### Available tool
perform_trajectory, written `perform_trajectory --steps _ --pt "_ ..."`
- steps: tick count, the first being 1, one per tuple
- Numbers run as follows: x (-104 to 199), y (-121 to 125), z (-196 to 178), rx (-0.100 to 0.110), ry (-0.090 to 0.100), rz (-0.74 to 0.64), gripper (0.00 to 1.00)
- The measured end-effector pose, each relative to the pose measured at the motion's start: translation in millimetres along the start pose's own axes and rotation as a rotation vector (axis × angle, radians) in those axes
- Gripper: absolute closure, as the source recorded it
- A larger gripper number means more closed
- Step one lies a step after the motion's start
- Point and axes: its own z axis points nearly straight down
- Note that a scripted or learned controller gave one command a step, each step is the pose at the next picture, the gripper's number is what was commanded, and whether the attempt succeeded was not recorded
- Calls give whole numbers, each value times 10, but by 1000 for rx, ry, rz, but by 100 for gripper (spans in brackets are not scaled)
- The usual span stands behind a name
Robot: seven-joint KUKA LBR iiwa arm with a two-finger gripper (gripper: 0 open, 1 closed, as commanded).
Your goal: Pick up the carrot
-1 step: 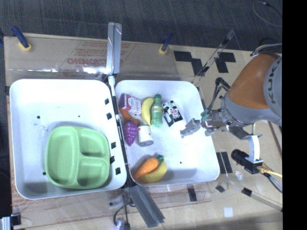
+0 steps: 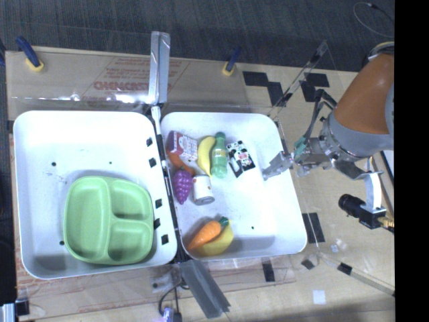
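Here the carrot (image 2: 205, 232) lies near the right bin's (image 2: 285, 210) front edge, well apart from the end effector (image 2: 276, 166) at its right rim.

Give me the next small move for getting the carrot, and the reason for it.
Probably swing the gripper toward the near left corner of the right bin until it is above the carrot. The gripper now sits by that bin's right wall, well away from the carrot, which lies against a banana at the near edge, so lowering here would miss it.
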Motion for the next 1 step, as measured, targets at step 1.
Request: perform_trajectory --steps 1 --pt "572 -335 1256 5 2 281 0"
